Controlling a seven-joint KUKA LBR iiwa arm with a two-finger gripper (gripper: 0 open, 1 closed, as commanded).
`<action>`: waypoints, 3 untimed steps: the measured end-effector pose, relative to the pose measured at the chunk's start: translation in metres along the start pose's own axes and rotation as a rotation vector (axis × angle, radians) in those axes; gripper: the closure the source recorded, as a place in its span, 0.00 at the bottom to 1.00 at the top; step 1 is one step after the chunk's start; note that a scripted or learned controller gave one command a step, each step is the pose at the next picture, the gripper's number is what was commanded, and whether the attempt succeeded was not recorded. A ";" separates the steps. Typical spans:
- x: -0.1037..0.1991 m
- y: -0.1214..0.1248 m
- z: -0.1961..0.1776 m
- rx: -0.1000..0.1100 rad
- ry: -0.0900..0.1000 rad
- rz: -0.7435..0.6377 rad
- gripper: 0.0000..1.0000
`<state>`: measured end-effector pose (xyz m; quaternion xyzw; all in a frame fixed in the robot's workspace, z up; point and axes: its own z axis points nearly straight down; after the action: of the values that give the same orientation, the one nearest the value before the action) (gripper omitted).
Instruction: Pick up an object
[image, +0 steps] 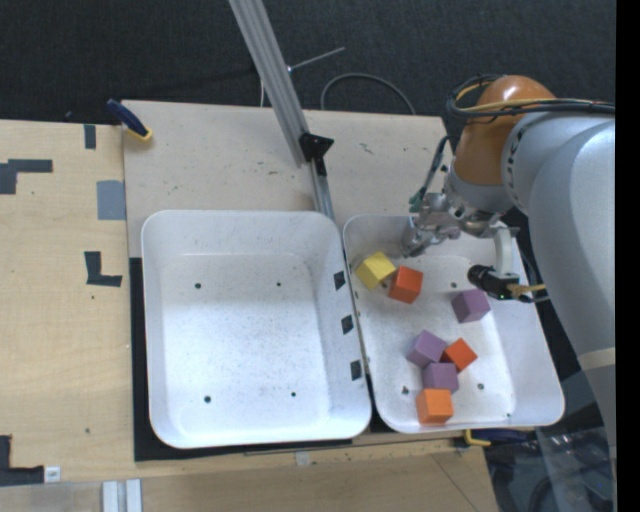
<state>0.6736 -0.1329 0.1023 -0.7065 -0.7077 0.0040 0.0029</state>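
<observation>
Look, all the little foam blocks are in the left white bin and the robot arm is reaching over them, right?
Not quite. The camera view shows the small foam blocks, like the yellow foam cube and the purple foam cube, lying in the right shallow white bin, not the left shallow white bin. The grey robot arm does reach over them.

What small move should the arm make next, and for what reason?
Probably lower the gripper a little toward the orange-red block just below it. The gripper hangs over the right bin near this block and the yellow block, with nothing visibly between its fingers.
</observation>
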 end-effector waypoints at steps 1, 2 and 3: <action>0.000 -0.007 -0.060 -0.015 0.001 0.001 1.00; 0.008 -0.013 -0.112 -0.015 0.001 0.000 1.00; 0.012 -0.014 -0.156 -0.014 0.001 0.000 1.00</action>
<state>0.6606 -0.1211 0.2586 -0.7064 -0.7078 -0.0014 -0.0018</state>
